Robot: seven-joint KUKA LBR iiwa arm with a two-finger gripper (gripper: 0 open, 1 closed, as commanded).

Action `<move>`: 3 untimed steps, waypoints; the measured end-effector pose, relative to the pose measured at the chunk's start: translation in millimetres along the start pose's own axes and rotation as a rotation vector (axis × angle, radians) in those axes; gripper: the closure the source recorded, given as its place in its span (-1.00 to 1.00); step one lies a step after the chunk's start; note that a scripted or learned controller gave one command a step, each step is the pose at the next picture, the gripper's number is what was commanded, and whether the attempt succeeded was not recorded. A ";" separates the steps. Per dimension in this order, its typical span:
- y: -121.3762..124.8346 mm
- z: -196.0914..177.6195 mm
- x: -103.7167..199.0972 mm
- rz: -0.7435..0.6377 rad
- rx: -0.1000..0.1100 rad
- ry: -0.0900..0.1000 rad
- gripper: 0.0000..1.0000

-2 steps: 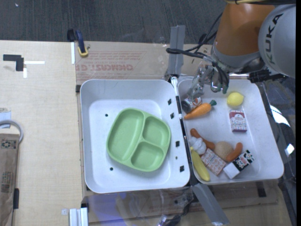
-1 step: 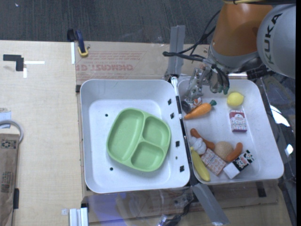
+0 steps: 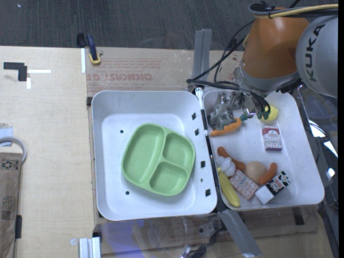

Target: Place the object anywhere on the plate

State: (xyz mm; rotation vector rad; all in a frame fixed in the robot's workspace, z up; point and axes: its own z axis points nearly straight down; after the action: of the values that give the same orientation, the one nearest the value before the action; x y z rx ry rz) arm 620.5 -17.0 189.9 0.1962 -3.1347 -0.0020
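grey arm [image 3: 317,42] w/ orange band reaches from right, gripper [image 3: 228,109] pointing down.

Bright, even light from above, and the two white bins come close to washing out, the left bin [image 3: 107,144] palest along its rim. Soft shadow pools under the green plate [image 3: 158,159] at its lower edge. A bluish glare smears the counter [image 3: 43,144] edge at bottom centre. The small items by the gripper [image 3: 231,112] look slightly soft, perhaps motion blur. Top strip stays dim.
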 end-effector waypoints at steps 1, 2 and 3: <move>-17.2 -164.5 -38.5 0.124 0.000 -0.004 1.00; -7.3 -188.3 -39.6 0.120 0.000 -0.005 1.00; -28.3 -250.2 -37.2 0.112 0.000 -0.003 1.00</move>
State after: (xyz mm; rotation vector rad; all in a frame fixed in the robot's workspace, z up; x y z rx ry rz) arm 661.2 -40.8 440.0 0.0202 -3.1433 -0.0016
